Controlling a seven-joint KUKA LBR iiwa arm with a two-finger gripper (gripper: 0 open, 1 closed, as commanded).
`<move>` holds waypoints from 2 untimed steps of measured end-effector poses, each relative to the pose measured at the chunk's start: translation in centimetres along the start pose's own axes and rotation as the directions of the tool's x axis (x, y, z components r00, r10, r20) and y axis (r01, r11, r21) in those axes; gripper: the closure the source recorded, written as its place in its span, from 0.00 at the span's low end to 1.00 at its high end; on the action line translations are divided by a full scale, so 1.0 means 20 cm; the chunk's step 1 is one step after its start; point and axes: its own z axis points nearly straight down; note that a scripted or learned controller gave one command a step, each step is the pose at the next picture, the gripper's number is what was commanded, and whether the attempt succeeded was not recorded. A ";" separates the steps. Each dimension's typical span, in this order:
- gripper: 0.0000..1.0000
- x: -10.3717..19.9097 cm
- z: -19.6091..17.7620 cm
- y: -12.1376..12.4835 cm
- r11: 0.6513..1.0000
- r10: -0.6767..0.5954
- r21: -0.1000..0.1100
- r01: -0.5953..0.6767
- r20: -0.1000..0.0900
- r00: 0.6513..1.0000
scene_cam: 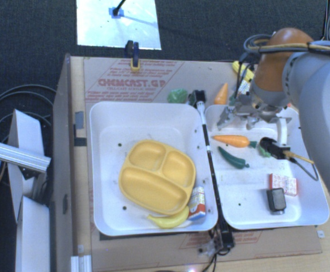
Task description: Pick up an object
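Observation:
My gripper (238, 122) hangs over the back of the right bin (317, 208), open, with nothing between its fingers. Just in front of it an orange carrot (232, 141) lies on its side. A dark green pepper (232, 157) lies a little nearer the front. Toward the front right sit a red and white box (282, 183) and a small black object (276, 200).
The left bin (105, 152) holds a yellow divided plate (156, 176), a banana (169, 220) and a small tube (197, 203). Behind the bins lie a green item (178, 96), an orange cone-shaped piece (221, 93) and a black-tipped tool (198, 99) on the divider.

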 end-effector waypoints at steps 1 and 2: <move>0.00 0.02 0.02 -0.21 1.000 -0.001 -0.001 0.001 -0.002 1.000; 1.00 0.02 -0.04 -0.20 1.000 -0.004 -0.007 0.004 -0.002 1.000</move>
